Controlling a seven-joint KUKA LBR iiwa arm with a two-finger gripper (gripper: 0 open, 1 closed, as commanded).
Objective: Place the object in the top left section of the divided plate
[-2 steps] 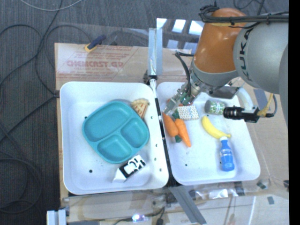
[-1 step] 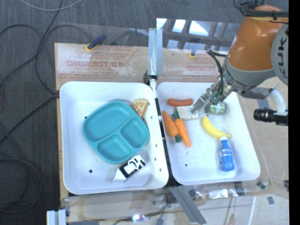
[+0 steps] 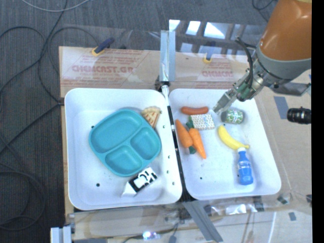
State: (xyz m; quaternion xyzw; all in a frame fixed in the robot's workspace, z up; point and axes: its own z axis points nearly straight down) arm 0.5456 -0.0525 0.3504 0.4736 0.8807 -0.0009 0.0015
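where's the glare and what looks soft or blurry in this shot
Camera view: bright glare on the metal divider behind the bins and on the clear sheeting along the bench's front edge; the end effector and the greenish object beside it look soft; the blue divided plate is evenly lit and sharp.

A robotics lab: white bins (image 3: 71,151) on a cardboard-topped bench (image 3: 116,67), loose cables (image 3: 20,85) over grey carpet
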